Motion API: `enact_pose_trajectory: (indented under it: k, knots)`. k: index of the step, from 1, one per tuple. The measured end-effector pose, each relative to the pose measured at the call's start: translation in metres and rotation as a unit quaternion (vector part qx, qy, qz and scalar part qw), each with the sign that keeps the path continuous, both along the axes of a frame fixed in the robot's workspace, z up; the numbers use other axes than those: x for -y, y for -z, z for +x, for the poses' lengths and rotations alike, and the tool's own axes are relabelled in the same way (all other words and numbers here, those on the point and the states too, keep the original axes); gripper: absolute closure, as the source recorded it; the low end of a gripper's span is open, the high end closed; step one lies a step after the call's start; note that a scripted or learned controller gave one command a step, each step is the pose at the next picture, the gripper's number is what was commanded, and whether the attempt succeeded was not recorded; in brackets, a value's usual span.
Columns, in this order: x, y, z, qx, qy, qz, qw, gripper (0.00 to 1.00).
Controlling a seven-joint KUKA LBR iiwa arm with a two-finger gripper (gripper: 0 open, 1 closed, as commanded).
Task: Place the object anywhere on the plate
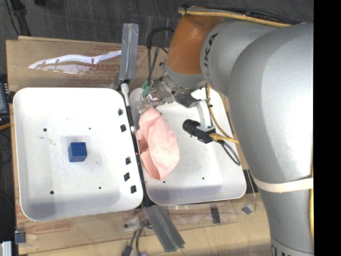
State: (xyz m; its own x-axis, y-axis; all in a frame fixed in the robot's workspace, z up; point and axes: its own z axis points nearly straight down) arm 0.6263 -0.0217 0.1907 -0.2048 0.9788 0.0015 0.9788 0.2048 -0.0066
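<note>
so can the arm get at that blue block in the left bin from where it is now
Probably yes. The blue block sits alone on the floor of the left bin, away from the walls, with open space above it. The arm is over the right bin beside the pink cloth, so it must cross the divider first.

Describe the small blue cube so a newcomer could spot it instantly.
Start at the left of the two shallow white bins. The small blue cube sits alone on its floor, slightly left of centre. It is the sole solid blue block; the neighbouring bin holds a crumpled pink cloth.
</note>
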Motion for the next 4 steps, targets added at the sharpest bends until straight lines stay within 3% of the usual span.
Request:
enact_pose_trajectory:
  k: [1,2,3,4]
  knots:
    - [0.000,-0.041,0.000,0.002,-0.003,-0.0001,1.0000,1.00]
    - [-0.043,-0.033,-0.036,0.001,-0.205,0.0006,0.9787,1.00]
    - [-0.090,-0.045,-0.064,0.002,-0.397,0.0014,0.9176,1.00]
    - [-0.131,-0.042,-0.091,0.001,-0.574,0.0024,0.8191,1.00]
